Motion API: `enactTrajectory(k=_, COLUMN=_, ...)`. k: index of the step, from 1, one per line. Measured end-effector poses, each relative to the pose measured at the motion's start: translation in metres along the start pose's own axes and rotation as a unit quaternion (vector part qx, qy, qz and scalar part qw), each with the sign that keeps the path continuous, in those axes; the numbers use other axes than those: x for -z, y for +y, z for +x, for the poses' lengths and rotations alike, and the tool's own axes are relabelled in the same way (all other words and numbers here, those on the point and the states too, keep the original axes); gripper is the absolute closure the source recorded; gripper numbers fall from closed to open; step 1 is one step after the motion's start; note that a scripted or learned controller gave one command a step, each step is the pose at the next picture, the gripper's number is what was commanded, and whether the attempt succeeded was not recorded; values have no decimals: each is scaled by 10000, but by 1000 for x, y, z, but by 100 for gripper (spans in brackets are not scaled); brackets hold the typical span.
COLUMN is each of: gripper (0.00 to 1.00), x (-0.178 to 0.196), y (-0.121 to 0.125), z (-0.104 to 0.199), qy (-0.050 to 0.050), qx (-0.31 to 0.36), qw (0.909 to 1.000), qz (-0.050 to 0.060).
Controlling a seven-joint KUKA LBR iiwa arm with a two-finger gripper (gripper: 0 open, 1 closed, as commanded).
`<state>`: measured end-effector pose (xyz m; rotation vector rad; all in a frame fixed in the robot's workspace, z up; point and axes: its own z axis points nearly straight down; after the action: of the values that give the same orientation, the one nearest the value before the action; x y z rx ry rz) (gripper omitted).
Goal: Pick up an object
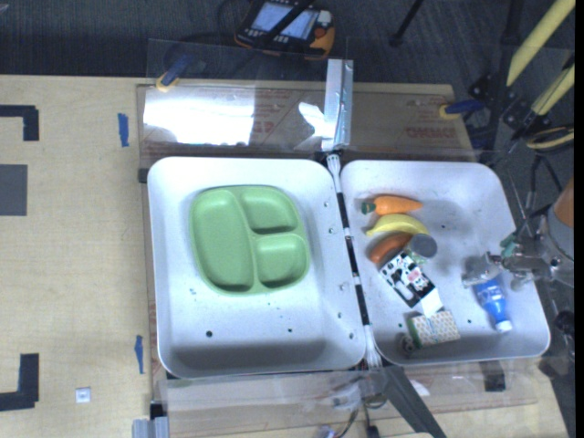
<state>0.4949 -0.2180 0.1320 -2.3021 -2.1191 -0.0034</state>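
Observation:
The right bin [474, 185] holds several small objects. An orange carrot [394, 205] lies at the back left, with a yellow banana [398, 227] and an orange piece [388, 245] just in front of it. A black-and-white packet [407, 277] and a speckled box [432, 327] sit nearer the front. A blue tube [494, 305] lies at the front right. My gripper [507, 265] hangs at the bin's right side, just behind the blue tube's upper end, with nothing seen held.
The left bin [173, 327] carries a green divided plate [248, 237]. A metal divider [349, 254] runs between the bins. A clear panel [237, 108] stands behind them. Cables and stands crowd the right edge [547, 135].

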Motion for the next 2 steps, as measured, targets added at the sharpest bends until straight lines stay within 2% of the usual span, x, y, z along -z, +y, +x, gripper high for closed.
enactTrajectory(k=1, gripper=0, x=-41, y=-7, z=14, qy=93, qx=-1579, qw=9874, qz=-65)
enactTrajectory(k=2, gripper=100, x=-34, y=-9, z=8, qy=14, qx=-1607, qw=9870, qz=-76)
